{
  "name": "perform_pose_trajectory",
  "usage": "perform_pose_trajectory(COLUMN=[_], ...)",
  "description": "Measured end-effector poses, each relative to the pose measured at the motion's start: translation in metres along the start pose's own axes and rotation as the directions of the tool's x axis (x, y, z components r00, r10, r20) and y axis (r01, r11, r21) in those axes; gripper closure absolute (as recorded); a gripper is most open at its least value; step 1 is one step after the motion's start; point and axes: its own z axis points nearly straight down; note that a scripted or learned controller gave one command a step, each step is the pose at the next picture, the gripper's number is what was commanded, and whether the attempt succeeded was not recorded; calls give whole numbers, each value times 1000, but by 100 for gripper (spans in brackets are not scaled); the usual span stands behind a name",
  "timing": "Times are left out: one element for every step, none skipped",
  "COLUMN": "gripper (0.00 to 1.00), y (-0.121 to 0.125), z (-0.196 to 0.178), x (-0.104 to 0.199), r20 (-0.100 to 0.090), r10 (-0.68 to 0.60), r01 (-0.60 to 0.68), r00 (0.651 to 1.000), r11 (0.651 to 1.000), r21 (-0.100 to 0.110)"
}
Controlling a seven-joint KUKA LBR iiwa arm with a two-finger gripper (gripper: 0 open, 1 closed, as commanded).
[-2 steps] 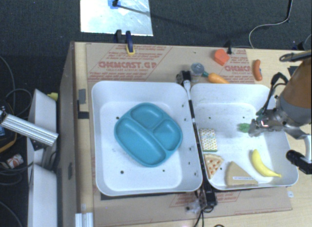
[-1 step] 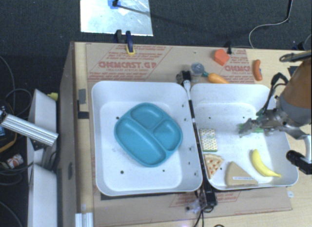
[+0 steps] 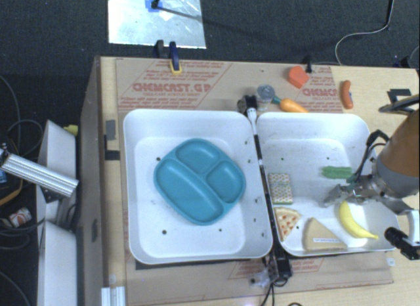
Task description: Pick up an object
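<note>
Arm [image 3: 399,160] comes in from the right, grey w/ orange band, wrist low over the right bin [image 3: 308,127]. Gripper [image 3: 341,193] sits near the bin's right side, just above a yellow banana [image 3: 353,221]. Fingers [image 3: 331,197] look spread apart, nothing between them; the near tip points left, twd the bin's middle. Banana lies on the bin floor just below the gripper, close to it, can't tell if touching.

Also in the right bin: green strip-shaped item [image 3: 336,172] just above-left of the gripper; a speckled rectangular piece [image 3: 280,187] by the divider; a pizza-slice toy [image 3: 287,221] below that; a pale wedge [image 3: 323,234] at the front edge, beside the banana.

Left bin [image 3: 141,167] holds a blue divided plate [image 3: 199,180], 3 compartments, lying flat abt centre.

On the bench [image 3: 216,81] behind the bins: orange block [image 3: 298,77], carrot-like toy [image 3: 292,106], small sausage-shaped piece [image 3: 346,94], all outside the bins.
</note>
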Motion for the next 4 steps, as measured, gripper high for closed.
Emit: perform_pose_trajectory(gripper=[100,0,0,100], y=[1,1,-16,-15], z=[-10,-10,0,-11], x=[0,0,0,1], r20=[0,0,-1,-2], r10=[-2,-2,0,-1], r01=[2,2,0,1], r00=[1000,1000,1000,1000], r11=[1000,1000,1000,1000], r21=[-2,-2,1,-2])
